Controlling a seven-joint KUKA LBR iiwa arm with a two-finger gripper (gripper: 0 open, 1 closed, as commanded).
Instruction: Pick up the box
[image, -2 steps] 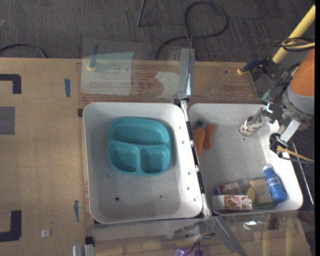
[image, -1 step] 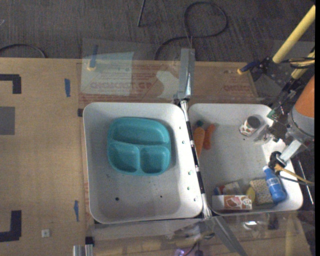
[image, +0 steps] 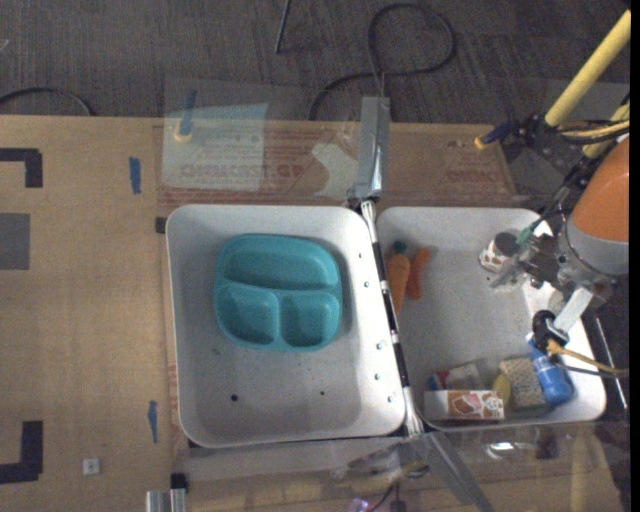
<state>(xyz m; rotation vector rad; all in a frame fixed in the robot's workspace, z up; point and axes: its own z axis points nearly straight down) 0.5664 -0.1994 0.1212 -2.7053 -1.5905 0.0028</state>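
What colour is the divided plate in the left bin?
Teal, seen in the camera view: divided plate.

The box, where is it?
The box lies in the right bin, at its near edge by the divider, left of a tan sponge.

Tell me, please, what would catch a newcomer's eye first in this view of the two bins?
The teal divided plate lies alone in the left bin, and it stands out most against the white. Next comes the robot arm with its orange band, reaching over the right bin from the right. Along that bin's near wall lie the box, a sponge-like block and a blue bottle, and carrots lie near the divider.
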